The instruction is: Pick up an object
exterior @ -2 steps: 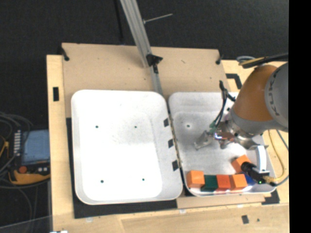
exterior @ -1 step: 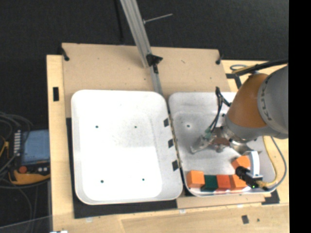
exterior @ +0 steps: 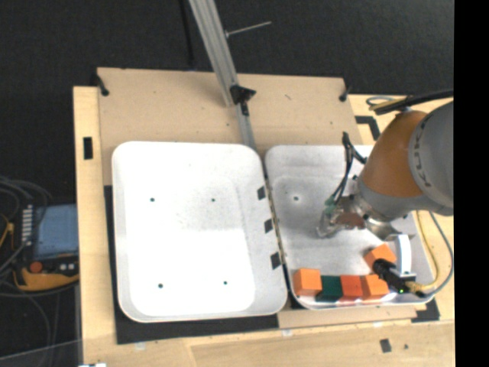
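Blocks are lying in a row along the near wall of the right bin (exterior: 306,163): an orange block (exterior: 308,280) at the left end, a dark green block (exterior: 331,287) touching it, then two more orange blocks (exterior: 362,286) side by side. One further orange piece (exterior: 380,254) is sitting behind the row's right end, near a white part of the arm.

From the gripper (exterior: 333,224) outward: it is hanging over the bare floor of the right bin, behind the row and apart from it. Whether it is apart or together cannot be told, and nothing is visibly sitting in it. Grey wrist and orange band (exterior: 390,159) are reaching in from the right. The left bin (exterior: 191,155) is lying beside the right one on the tabletop (exterior: 153,105).

Handling judgement: the blocks are appearing small, rigid and light, probably foam or wood, with flat faces offering good friction. The left orange block is offering the best hold, since its left face is standing free; gripping across its left and right faces is obstructed by the green neighbour, so the front and back faces may be preferable, though the bin wall is crowding the near one.
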Tool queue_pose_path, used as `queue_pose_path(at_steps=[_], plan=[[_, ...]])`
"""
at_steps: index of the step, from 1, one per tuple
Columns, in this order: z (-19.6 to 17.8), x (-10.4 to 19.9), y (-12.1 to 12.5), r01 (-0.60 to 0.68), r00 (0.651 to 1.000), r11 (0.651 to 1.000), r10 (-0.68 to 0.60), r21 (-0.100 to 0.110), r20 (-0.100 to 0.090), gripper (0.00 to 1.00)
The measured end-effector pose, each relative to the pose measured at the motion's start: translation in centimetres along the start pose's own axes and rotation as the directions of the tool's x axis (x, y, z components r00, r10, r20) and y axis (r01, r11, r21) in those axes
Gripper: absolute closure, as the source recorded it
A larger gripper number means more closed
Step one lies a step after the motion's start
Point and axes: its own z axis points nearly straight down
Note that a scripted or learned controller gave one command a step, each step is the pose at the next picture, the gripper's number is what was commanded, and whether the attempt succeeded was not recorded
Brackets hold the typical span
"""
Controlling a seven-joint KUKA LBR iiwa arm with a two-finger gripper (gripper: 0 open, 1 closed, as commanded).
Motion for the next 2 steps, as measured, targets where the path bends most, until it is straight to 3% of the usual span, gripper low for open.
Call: queue_pose_path(at_steps=[2], plan=[[-9.0,0.3,1.3,0.016,1.000,1.000,-0.016,0.001,0.000,1.00]])
